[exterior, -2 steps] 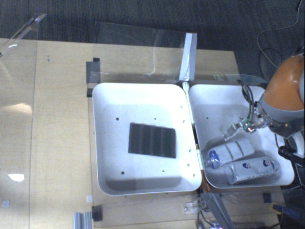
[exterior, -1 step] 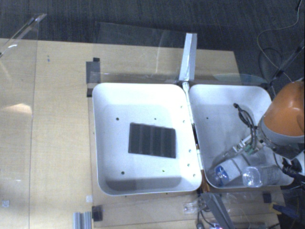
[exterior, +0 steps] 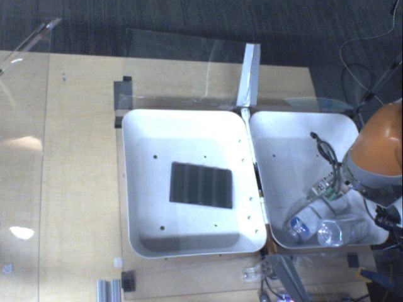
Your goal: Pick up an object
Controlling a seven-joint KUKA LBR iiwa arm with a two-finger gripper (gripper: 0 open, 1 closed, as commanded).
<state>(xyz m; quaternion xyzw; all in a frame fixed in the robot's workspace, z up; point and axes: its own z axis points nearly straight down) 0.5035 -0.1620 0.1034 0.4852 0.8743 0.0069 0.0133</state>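
A dark ribbed rectangular pad point(exterior: 201, 185) lies flat in the middle of the left bin point(exterior: 145, 168). In the right bin point(exterior: 283, 143), a clear plastic bottle point(exterior: 327, 231) with a blue patch at its left end lies on its side against the near wall. My arm, with its orange band point(exterior: 381, 146), reaches in from the right. My gripper point(exterior: 327, 189) hangs low over the right bin, just above and behind the bottle. Nothing shows between it and the bottle that tells me whether they touch.
A black cable point(exterior: 322, 146) loops from the wrist over the right bin's floor. A metal upright point(exterior: 249, 74) stands behind the divide between the bins. Brackets and clamps sit on the wooden bench point(exterior: 69, 168) near the bins' corners.
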